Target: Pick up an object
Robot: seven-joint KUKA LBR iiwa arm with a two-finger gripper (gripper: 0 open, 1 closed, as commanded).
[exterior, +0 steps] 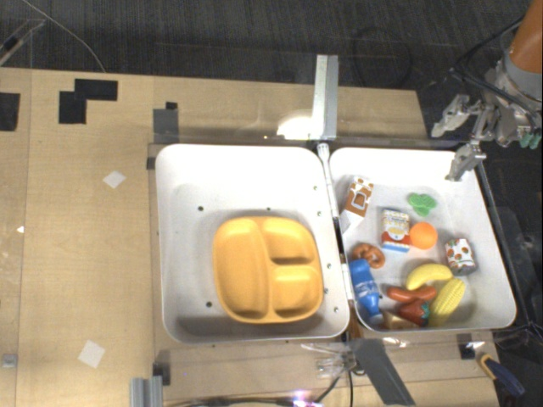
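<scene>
Toy food items lie clustered in the right bin (496,253), beside the left bin (182,227) that bears a yellow divided plate (267,268). Gripper (468,142) hovers over the right bin's far right corner, fingers spread, nothing between them. Orange ball (422,236), near the right bin's centre and just beside a small carton (394,228), is the most exposed candidate: likely light, rigid, smooth plastic, prone to rolling; a grasp across its widest middle seems soundest.
</scene>
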